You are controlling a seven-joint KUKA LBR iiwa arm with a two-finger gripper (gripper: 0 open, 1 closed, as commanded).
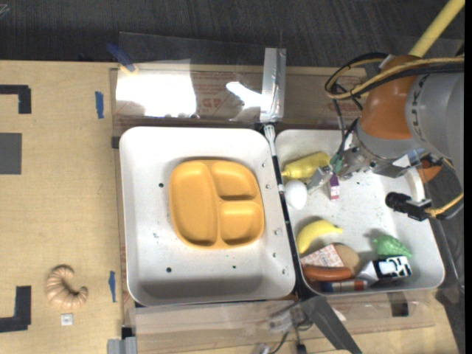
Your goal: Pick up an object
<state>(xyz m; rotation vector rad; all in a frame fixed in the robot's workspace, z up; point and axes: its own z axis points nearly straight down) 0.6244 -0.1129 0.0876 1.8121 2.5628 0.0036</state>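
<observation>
My gripper (pixel 326 177) reaches down into the right bin (pixel 369 212) near its upper left corner. It sits right beside a yellow block-like object (pixel 302 166) and just above a white egg (pixel 296 195). A small purple and white piece (pixel 334 190) lies by the gripper's tip. Nothing shows as lifted. Lower in the same bin lie a yellow banana-like piece (pixel 317 234), a wedge with a patterned top (pixel 330 257), a red sausage (pixel 329 273), a green piece (pixel 389 243) and a black and white item (pixel 391 268).
The left bin (pixel 140 198) holds a yellow divided tray (pixel 217 201). A croissant toy (pixel 66 286) lies on the wooden bench at the lower left. Cables and the grey arm with its orange band (pixel 387 113) hang over the right bin's upper right.
</observation>
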